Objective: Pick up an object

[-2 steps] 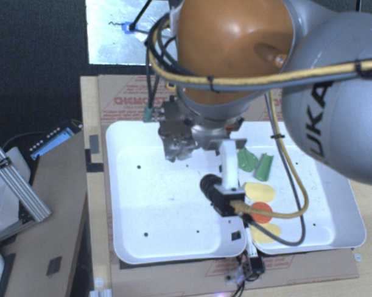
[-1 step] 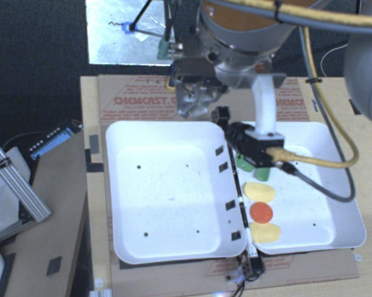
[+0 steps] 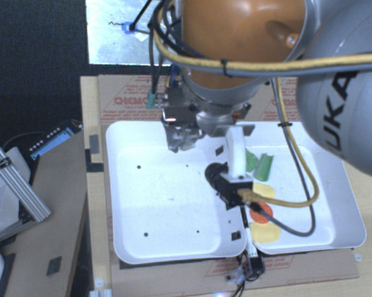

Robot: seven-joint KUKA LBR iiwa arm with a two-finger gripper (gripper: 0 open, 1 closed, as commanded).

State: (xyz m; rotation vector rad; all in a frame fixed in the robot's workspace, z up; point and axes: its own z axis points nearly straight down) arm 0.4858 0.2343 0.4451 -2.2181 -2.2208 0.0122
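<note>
The bench (image 3: 55, 241) is tan, and a cardboard sheet (image 3: 126, 98) with red print lies on it under both bins. The left bin (image 3: 157, 194) is white, and I see a few small dark dots on its floor. The right bin (image 3: 334, 200) touches it along the shared wall and holds the objects. Two green pieces (image 3: 261, 165) lie side by side near its far end. Nearer the camera, a yellow piece (image 3: 265, 190), an orange disc (image 3: 261, 213) and a second yellow piece (image 3: 266, 233) lie in a row just beside the shared wall. The arm (image 3: 242, 21) enters from the right and covers the far edge of both bins. The claw (image 3: 182, 139) hangs over the far right corner of the left bin, well apart from the objects. I cannot tell how far the claw is open or whether it holds anything. Beyond the cardboard lies a shiny metal sheet (image 3: 121, 28) on dark flooring (image 3: 31, 71). An aluminium rail (image 3: 20, 187) stands at the left edge.
</note>
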